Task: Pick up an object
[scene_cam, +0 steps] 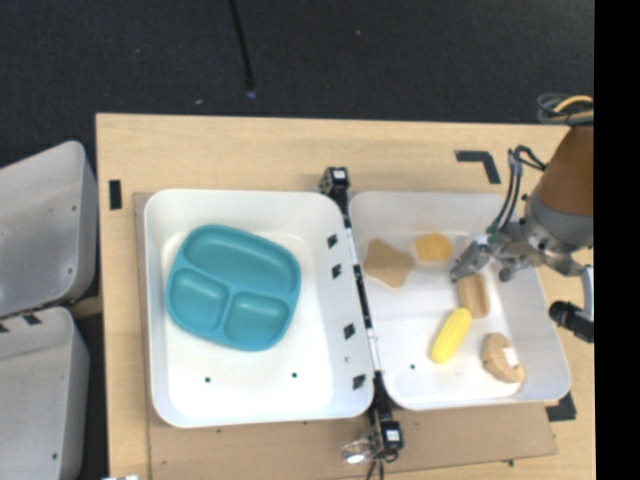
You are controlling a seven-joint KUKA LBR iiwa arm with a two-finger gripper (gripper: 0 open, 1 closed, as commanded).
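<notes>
A pale wooden bench (250, 153) stands against a dark carpeted floor and carries two shallow white bins side by side. The left bin (160, 368) holds a blue divided plate (233, 287), lying flat toward its left half. The right bin (420, 383) holds several toy foods: a tan, bread-like piece (387, 263) near its left wall, a small orange-yellow piece (433, 247) just beside that, a yellow corn cob (451, 334) lying at a slant nearer the front, a brown roll-shaped piece (472, 296) just above and to the right of the corn, and a tan and white piece (501, 358) in the front right corner. The arm (572, 178) reaches in from the right, its orange band above the wrist, and the gripper (478, 260) hangs over the right bin, just above the brown roll. Its fingers look spread apart, one pointing left toward the orange-yellow piece, and nothing sits between them.
</notes>
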